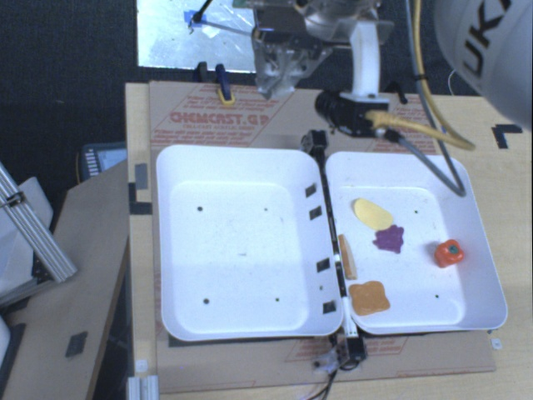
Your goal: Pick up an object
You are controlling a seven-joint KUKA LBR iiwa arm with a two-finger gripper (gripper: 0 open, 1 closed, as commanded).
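- Toast (pixel 369 297) lies in right bin (pixel 475 223), beside tomato (pixel 448 253) and grape (pixel 389 239).
- Tool (pixel 276 77) hangs beyond that bin; its grip state cannot be told.
- Nothing lifted yet.

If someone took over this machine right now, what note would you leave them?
Gripper: up above the bench's far edge, beyond both bins, with nothing between its fingers; whether they are open I cannot tell.
Right white bin holds a flat yellow oval piece, a purple lumpy piece, a small orange-red tomato-like toy, an orange toast-shaped slab and a thin tan stick by the divider.
Done: nothing picked.
Left: descend, grasp one, lift.
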